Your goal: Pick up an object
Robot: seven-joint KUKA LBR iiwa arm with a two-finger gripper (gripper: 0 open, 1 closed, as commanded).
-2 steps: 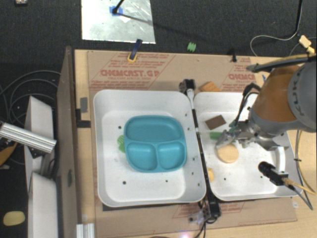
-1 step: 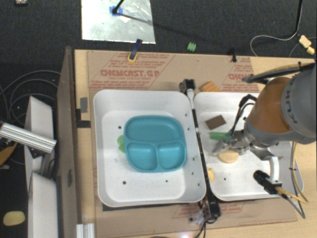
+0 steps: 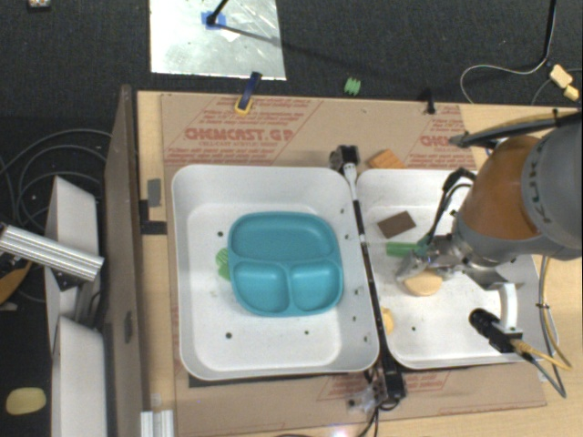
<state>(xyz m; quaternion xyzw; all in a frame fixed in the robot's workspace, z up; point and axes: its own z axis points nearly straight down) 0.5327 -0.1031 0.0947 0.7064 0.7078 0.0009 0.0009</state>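
- The pincer is hovering low in the right bin, just over a tan, bun-like object; its opening cannot be made out.
- A brown block and a green item are lying beside it.
- A blue divided tray is sitting in the left bin.

Bulky grey robot arm with a broad orange band, black cables, and possibly a small metallic gripper.
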